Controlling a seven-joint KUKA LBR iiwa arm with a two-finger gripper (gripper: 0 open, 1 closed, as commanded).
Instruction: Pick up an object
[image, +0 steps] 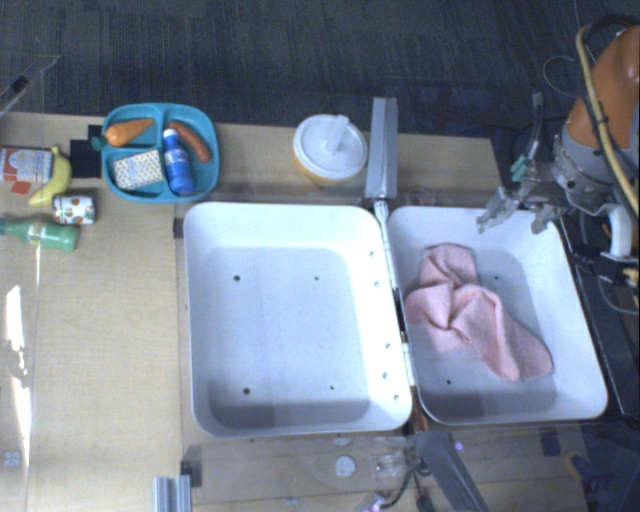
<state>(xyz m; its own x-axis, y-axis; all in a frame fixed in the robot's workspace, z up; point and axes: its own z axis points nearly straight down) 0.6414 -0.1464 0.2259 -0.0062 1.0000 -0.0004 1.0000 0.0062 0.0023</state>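
A pink cloth (470, 312) lies crumpled in the right-hand bin (570, 300), bunched and folded at its upper left, trailing flatter toward the lower right of that bin. Soft creases run all over it, and it sits on the bin floor, apart from the walls.

Up at the upper right of the frame, the tool (520, 212) hangs over the bin's far rim, fingers spread apart with nothing between them, well clear of the cloth.

The left-hand bin (290, 400) sits just beside, the two bins meeting along a grey divider. Beyond them on the worktop (100, 350) stands a white lidded cup (331, 147). Upper left, a blue sectioned tray (160, 150) carries toy food, with a toy banana (52, 178), a small can (73, 209) and a green bottle (40, 233) nearby. Nothing lies across the cloth.
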